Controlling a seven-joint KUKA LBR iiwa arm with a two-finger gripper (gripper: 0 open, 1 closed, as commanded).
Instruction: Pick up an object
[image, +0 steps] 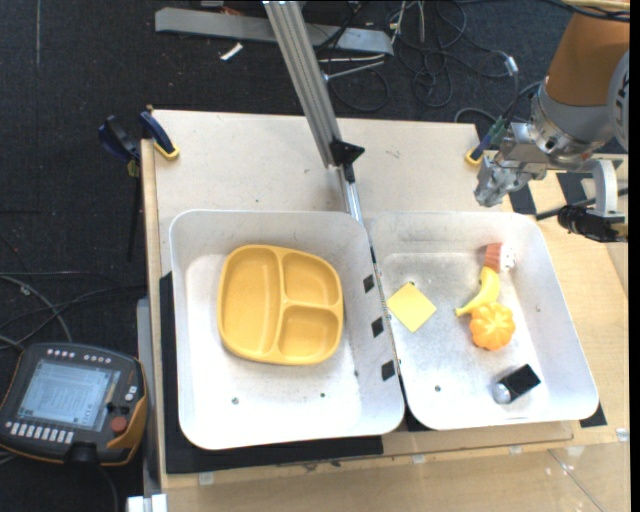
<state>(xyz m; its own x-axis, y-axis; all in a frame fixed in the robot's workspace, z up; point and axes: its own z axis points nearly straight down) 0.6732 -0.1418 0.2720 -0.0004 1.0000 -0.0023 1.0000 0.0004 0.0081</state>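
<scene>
A wooden bench (250, 165) seen from above at a slant carries two shallow white bins side by side. The left bin (200, 400) holds a yellow divided plate (281, 303) with three compartments, lying flat near the bin's middle. The right bin (450, 395) holds several small things. A flat pale yellow square (411, 306) lies toward its left side. Right of that, a yellow banana (483, 294) lies at a slant, and its lower end touches a small orange pumpkin-shaped object (492, 326). Just above the banana's upper end sits a small pink and white object (497, 257), too small to name. Near the bin's front right corner lies a small black block (519, 381) with a silvery end. The grey arm with its orange band (590, 55) comes in from the upper right. Its gripper (490, 189) hangs above the bench just past the far edge of the right bin, well apart from all the objects, with nothing between its fingers; whether it is spread or closed I cannot tell from here. A slanted metal bar (310, 85) runs from the top down to where the two bins meet. On the dark floor at lower left rests a grey handheld control pendant (70, 400) with a screen.
</scene>
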